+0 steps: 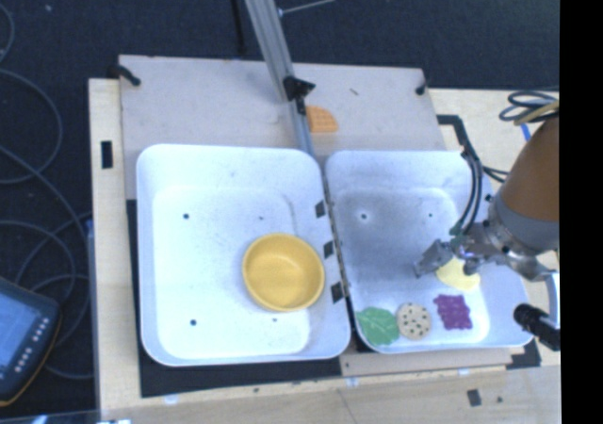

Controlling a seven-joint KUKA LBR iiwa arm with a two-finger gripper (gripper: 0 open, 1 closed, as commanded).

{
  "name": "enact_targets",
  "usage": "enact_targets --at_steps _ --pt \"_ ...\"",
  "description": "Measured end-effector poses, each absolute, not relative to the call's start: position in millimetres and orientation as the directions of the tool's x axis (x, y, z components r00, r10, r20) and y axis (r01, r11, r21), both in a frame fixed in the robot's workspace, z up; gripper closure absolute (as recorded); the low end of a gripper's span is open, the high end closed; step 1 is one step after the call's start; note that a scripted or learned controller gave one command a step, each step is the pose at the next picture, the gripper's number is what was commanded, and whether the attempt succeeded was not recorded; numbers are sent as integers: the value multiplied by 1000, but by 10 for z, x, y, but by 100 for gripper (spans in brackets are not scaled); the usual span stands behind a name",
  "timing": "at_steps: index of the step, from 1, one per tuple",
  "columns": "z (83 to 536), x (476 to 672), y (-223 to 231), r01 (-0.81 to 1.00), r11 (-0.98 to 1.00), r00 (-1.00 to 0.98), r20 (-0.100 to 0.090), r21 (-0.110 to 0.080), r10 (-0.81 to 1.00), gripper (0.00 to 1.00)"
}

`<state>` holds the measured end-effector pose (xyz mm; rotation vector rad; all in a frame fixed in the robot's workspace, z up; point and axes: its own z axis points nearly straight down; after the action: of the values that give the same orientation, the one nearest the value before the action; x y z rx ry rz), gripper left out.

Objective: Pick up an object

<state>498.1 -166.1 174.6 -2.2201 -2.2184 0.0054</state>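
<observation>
Front row of right bin [396, 177]: a green leaf-like piece [377, 323], a round cookie [413, 319] and a purple grape-like cluster [454, 311] are seen; light, small, probably rigid plastic.
Pale yellow object [454, 273]: lying just behind them, under the gripper [450, 260]; likely smooth and light, best taken across its width.
Fingers: whether spread or closed cannot be told.
Left bin [170, 177]: a yellow bowl [283, 271] is held.

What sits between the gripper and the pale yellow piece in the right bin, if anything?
Nothing visible. The gripper is low in the right bin, right at the pale yellow piece. The purple piece, cookie and green piece lie nearer the front wall, off that line.
</observation>
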Motion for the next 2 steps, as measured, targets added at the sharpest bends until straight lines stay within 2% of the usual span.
enact_targets --at_steps 1,2 --pt "1153 4913 -1731 1000 -1 1 0 -5 1000 0" --pt "1295 4945 -1738 1000 -7 7 -1 6 1000 100"
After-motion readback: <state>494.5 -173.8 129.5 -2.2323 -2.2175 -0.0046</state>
